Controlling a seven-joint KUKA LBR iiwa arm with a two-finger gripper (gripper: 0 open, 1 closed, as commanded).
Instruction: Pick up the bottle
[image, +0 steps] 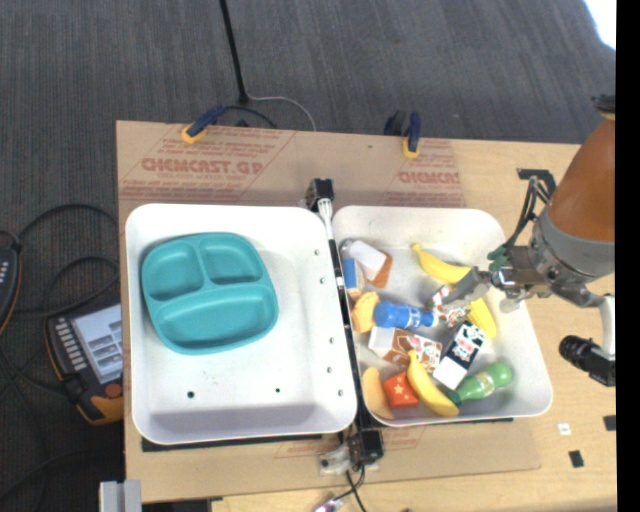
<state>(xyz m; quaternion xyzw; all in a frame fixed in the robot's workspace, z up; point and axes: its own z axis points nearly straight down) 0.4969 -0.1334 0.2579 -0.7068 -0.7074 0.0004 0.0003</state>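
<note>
The left bin is occupied by a teal divided plate, which lies toward its far left side with white floor left bare below it. Between the two bins a dark clamp is seen at the far end of the shared wall.

The right bin is crowded with small toys. The bottle, blue with a white cap end, is found lying on its side near the bin's left-centre, just beside a small orange piece at its left end and above a printed carton. A yellow banana lies farther back, another banana lies near the front wall, and a green toy bottle-shaped piece rests at the front right beside a black-and-white carton.

The gripper is seen low over the middle of this bin, to the right of the blue bottle and apart from it, with nothing visibly held between its fingers; whether the jaws are parted or closed cannot be told.

The task is judged to be at its approach stage: the bottle is not yet grasped or lifted, so the reach, the grip and the lift are all left to be done.
</note>
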